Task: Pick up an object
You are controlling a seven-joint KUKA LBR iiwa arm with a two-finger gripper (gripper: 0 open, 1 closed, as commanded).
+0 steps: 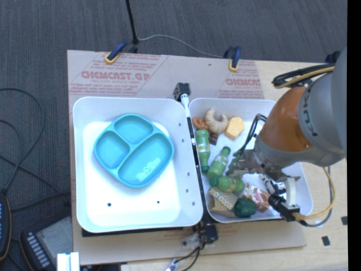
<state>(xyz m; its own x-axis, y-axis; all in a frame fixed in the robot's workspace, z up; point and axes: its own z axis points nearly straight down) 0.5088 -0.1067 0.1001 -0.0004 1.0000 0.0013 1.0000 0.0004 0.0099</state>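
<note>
Camera view showed the gripper [240, 164] low in the right bin [306, 192] among toy foods [220, 174], its grip state impossible to tell.

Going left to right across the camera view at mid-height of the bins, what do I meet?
Left bin's rim → blue divided plate → rims where the two bins meet → green bottle → the arm's orange band.
</note>
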